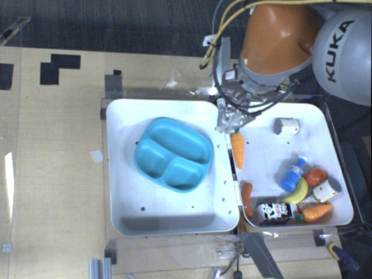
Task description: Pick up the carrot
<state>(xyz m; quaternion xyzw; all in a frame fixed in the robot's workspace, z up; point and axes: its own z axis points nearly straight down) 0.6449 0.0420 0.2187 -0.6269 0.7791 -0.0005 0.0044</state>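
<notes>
We see our grey arm (343, 45) with its orange band reaching leftward, its two-finger gripper (228, 121) pointing down.

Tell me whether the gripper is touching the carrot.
Cannot tell. In the camera view the gripper sits right above the carrot's top end, with no plain gap or contact.

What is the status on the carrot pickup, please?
Gripper low at the right bin's left wall, directly above the carrot. Carrot lying against that wall, top end at the fingertips, grasp unconfirmed. Bin wall crowds the approach.
</notes>
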